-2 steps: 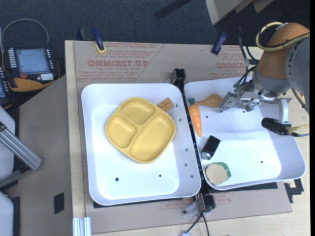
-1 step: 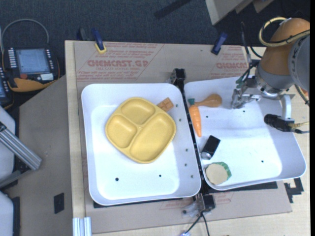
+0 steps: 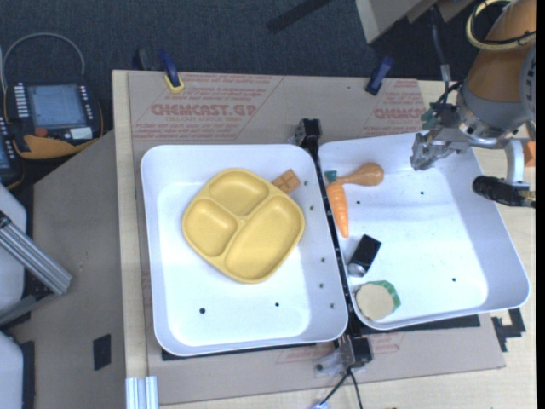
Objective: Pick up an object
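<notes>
My gripper (image 3: 423,158) hangs over the far right part of the right bin (image 3: 464,228), below the orange-banded wrist. Nothing shows between its fingers. In that bin's left part lie a tan pear-shaped piece (image 3: 364,175), an orange carrot (image 3: 339,209), a small black block (image 3: 365,252) and a round cream and green slice (image 3: 375,300). The gripper is to the right of the pear-shaped piece, apart from it. The left bin (image 3: 170,288) holds a yellow divided plate (image 3: 244,224) with a small brown block (image 3: 287,181) at its far edge.
Both bins rest on a cardboard sheet (image 3: 255,100) held by blue clamps (image 3: 173,79). A black fitting (image 3: 307,131) sits at the far end of the seam between the bins. A handheld pendant (image 3: 51,113) lies off the bench to the left.
</notes>
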{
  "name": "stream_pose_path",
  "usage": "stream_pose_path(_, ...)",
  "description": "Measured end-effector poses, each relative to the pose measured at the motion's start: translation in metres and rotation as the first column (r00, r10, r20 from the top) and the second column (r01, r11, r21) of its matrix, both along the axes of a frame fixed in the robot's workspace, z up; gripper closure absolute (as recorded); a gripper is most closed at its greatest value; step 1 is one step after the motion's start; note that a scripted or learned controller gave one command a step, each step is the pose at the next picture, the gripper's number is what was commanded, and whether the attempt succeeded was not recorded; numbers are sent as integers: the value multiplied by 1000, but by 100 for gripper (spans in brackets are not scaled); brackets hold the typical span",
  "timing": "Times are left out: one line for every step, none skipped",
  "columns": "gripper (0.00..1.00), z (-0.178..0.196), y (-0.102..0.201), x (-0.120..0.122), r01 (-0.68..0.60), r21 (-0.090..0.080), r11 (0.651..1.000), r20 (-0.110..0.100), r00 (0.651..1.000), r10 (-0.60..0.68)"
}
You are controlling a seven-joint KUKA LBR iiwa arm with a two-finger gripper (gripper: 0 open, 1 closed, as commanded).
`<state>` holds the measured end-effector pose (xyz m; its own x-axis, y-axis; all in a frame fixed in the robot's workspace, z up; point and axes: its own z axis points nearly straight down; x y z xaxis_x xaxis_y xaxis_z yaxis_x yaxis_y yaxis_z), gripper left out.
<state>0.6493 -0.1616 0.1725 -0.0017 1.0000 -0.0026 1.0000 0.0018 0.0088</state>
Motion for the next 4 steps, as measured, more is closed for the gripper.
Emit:
stream_pose_path(100, 50, -9, -1, 2, -1, 1000, 0, 1000, -2)
stream_pose_path(100, 65, -10, 0, 1, 1, 1000, -4, 1000, -1)
stream_pose_path(100, 54, 44, 0, -4, 5, 1000, -11, 1000, 4)
stream_pose_path(100, 64, 96, 3, -4, 4, 1000, -7, 1000, 4)
